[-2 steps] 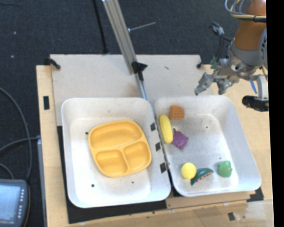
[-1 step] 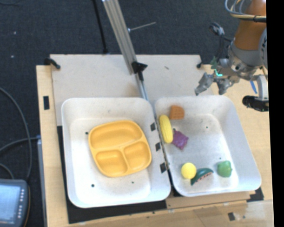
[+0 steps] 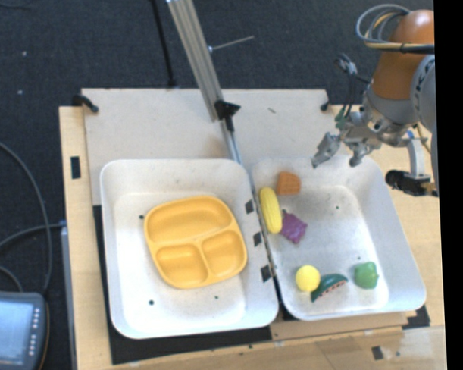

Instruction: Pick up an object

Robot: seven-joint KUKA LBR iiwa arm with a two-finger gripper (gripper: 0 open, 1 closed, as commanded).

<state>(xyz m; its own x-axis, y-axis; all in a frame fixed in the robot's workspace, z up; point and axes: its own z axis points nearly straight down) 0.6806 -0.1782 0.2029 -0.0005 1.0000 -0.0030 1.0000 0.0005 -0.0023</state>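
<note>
My gripper (image 3: 340, 155) hangs open over the far edge of the right bin (image 3: 384, 213), with nothing between its two fingers. Below and left of it lie an orange piece (image 3: 287, 183), a yellow corn cob (image 3: 270, 209) and a purple piece (image 3: 294, 227) near the bin's left wall. At the bin's near side sit a yellow lemon (image 3: 307, 277), a dark teal and red piece (image 3: 329, 285) and a green round piece (image 3: 365, 274). All of them are apart from the gripper.
The left bin (image 3: 129, 298) holds a yellow divided tray (image 3: 195, 240). A slanted aluminium post (image 3: 200, 60) rises behind the bins, its foot meeting the gap between them. The arm's orange band (image 3: 400, 57) is at the upper right.
</note>
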